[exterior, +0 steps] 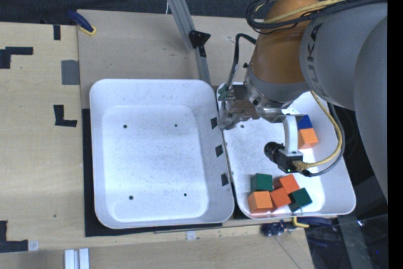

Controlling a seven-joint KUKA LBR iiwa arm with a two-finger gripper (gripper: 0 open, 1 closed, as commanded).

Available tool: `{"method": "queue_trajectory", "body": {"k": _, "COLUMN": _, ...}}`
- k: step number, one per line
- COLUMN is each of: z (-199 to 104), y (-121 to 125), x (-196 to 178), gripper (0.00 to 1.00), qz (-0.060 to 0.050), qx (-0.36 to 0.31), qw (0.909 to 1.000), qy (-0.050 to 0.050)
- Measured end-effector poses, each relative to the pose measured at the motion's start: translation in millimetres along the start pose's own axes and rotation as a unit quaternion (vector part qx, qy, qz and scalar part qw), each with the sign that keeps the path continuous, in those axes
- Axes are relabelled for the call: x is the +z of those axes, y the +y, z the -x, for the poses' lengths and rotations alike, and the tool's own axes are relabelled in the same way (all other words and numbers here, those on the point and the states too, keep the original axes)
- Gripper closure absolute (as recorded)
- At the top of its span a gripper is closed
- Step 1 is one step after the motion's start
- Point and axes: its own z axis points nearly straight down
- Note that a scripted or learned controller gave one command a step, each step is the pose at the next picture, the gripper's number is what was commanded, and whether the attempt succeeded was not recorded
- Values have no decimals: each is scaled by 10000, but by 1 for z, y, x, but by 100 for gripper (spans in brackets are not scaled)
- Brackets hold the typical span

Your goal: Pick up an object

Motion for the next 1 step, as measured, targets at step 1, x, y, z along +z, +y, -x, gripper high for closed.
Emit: {"method": "queue_trajectory", "body": {"k": 1, "z": -50, "y": 1, "x": -4, "gripper": 100, "qz": 2, "qx": -4, "qw": 10000, "qy": 1}}
